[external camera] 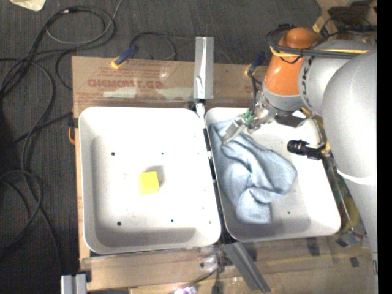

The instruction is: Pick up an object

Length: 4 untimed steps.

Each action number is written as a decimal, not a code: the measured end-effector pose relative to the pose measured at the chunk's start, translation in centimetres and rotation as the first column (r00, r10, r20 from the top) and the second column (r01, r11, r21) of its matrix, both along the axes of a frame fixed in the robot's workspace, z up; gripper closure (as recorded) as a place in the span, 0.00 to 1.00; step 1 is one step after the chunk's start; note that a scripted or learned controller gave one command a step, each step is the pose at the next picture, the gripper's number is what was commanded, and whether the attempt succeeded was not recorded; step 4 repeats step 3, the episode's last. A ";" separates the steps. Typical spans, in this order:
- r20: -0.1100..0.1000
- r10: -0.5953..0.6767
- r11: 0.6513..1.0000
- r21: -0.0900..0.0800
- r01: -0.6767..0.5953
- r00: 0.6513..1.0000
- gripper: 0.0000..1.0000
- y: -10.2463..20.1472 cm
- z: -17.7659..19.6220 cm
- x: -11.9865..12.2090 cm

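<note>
A crumpled light blue cloth (257,171) lies in the right bin (318,216), spreading from its far left corner toward the middle. A small yellow block (149,182) rests on the floor of the left bin (98,164). My gripper (236,128) hangs over the far left corner of the right bin, right at the upper end of the cloth. Its tips are low against the fabric, and whether any cloth is caught there is hidden. The orange band of the arm (285,72) stands just above and to the right.
The grey arm body (352,121) covers the right bin's right side. A black knob (297,146) sticks out over that bin. A metal bracket (204,72) stands behind the bins on brown cardboard (135,84). Cables (37,133) run across the dark floor at left.
</note>
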<state>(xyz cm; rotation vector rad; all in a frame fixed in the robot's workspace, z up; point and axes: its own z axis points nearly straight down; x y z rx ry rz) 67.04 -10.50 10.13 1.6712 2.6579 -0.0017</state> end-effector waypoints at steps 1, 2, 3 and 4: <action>0.013 0.029 1.000 -0.001 -0.029 0.999 0.00 -1.1 -0.9 -4.0; 0.015 0.052 0.999 -0.004 -0.052 0.999 0.00 0.1 -0.9 -5.8; -0.001 -0.021 1.000 0.003 0.021 1.000 0.00 -0.9 -1.1 -0.2; -0.001 -0.021 1.000 0.003 0.021 1.000 0.00 -0.9 -1.1 -0.2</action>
